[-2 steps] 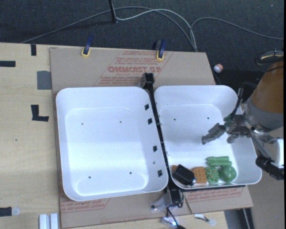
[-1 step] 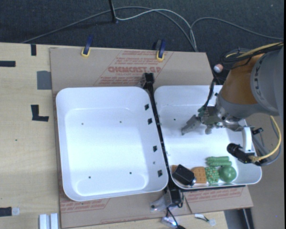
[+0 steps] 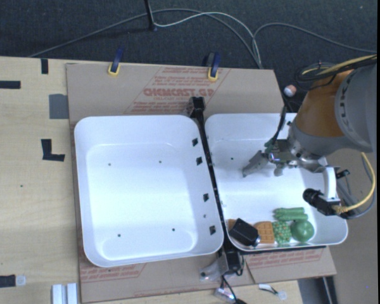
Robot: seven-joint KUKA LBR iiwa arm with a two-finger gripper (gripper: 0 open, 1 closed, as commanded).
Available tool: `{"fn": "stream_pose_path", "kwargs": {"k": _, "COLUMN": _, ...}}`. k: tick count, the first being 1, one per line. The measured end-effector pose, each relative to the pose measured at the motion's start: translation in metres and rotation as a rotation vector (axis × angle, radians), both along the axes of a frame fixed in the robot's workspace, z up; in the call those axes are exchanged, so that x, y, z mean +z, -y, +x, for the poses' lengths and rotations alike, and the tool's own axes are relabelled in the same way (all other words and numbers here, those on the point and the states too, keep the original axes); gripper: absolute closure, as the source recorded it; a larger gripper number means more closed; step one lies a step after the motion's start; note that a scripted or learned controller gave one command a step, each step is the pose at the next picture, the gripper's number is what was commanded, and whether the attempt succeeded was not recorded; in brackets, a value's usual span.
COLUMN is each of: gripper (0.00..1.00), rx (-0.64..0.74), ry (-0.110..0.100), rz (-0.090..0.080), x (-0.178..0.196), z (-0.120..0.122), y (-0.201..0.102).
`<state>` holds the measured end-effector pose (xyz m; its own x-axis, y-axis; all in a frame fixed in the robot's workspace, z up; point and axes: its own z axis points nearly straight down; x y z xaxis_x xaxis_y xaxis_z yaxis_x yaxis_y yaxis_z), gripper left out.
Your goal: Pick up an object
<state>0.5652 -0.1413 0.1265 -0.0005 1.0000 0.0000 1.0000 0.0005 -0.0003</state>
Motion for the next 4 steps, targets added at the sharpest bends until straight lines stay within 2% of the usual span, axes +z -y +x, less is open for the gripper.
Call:
{"fn": "stream_pose_path", "kwargs": {"k": 1, "gripper": 1.0, "rx": 0.0, "ry": 0.0, "rz": 0.0, "x": 0.01, "z": 0.0, "y": 0.0}}
{"fn": "stream_pose_path", "kwargs": {"k": 2, "gripper": 1.0, "rx": 0.053, "ry": 0.0, "rz": 0.0, "x": 0.031, "z": -0.051, "y": -0.007}}
{"fn": "stream_pose_path", "kwargs": {"k": 3, "gripper": 1.0, "rx": 0.0, "ry": 0.01, "rz": -0.002, "x": 0.147, "z": -0.055, "y": 0.001}}
{"fn": "stream_pose_path", "kwargs": {"k": 4, "gripper": 1.0, "rx": 0.0, "ry": -0.001, "rz": 0.0, "x": 0.152, "z": -0.057, "y": 0.001}}
